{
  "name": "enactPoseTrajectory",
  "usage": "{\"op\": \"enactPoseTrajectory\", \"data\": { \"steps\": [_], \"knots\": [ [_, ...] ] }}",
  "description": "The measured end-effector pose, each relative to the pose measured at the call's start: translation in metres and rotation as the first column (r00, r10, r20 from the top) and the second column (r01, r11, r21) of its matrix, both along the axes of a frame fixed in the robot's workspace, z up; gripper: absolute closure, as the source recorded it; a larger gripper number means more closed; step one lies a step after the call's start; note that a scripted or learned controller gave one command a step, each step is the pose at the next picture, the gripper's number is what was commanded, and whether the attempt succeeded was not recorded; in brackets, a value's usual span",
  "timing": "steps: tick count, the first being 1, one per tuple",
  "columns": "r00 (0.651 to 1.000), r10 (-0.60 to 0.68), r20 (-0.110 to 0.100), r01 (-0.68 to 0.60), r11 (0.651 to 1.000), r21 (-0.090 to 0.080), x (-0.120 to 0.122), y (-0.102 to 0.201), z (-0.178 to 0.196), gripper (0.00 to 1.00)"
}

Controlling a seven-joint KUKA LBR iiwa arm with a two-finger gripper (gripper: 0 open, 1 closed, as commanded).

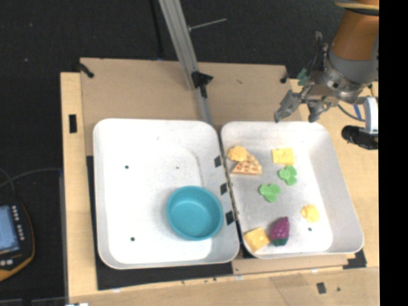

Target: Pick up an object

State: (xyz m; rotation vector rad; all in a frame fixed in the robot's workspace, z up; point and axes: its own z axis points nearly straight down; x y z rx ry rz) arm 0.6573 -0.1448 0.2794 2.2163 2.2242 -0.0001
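The right bin (331, 171) holds several small toy foods: a pizza slice (245, 165), a yellow square (283, 155), two green pieces (287, 174) (269, 192), a small yellow piece (309, 213), a purple grape bunch (279, 230) and a yellow block (256, 239). My gripper (298, 111) hangs above the far edge of the right bin, open, with nothing between its fingers. It is well above and behind the yellow square.
A blue bowl (193, 212) sits in the left bin (127, 171) near its front right. A grey metal pole (182, 43) slants up from between the bins at the back. A handheld pendant (13, 234) lies off the bench at the left.
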Motion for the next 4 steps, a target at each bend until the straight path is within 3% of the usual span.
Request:
{"op": "enactPoseTrajectory", "data": {
  "steps": [1,3,4],
  "knots": [
    [1.000,0.000,0.000,0.000,1.000,-0.001,0.000,0.000,0.000,0.00],
    [1.000,-0.004,-0.006,0.004,1.000,-0.001,-0.005,0.002,-0.124,0.00],
    [1.000,-0.007,0.003,0.007,1.000,-0.002,-0.003,0.000,-0.173,0.00]
  ]
}}
